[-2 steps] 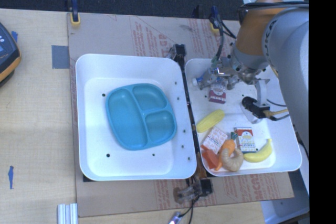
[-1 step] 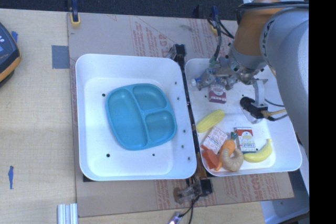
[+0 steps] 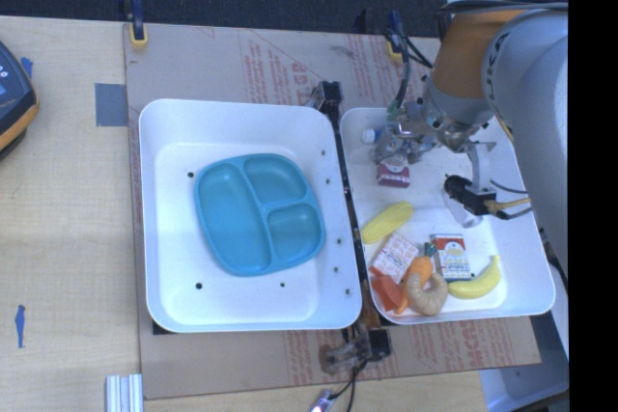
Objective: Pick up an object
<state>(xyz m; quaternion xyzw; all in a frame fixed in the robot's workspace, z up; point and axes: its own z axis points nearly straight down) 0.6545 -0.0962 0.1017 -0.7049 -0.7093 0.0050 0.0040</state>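
My gripper (image 3: 399,150) hangs low over the far left part of the right bin (image 3: 521,236), at the end of the grey arm with its orange band (image 3: 473,43). Directly under it, or touching it, lies a small dark red packet (image 3: 393,175). Nearer the front of the same bin lie a yellow corn cob (image 3: 386,220), a white packet (image 3: 394,258), a carrot (image 3: 419,267), a tan ring-shaped bun (image 3: 429,294), a red piece (image 3: 383,289), a small printed box (image 3: 450,257) and a banana (image 3: 480,281).
The left bin (image 3: 164,285) holds a blue divided plate (image 3: 261,212). A black cable fitting (image 3: 469,194) on the arm hangs over the right bin. A small white-blue item (image 3: 370,136) sits at that bin's far left corner. A dark device (image 3: 14,101) lies at the bench's left edge.
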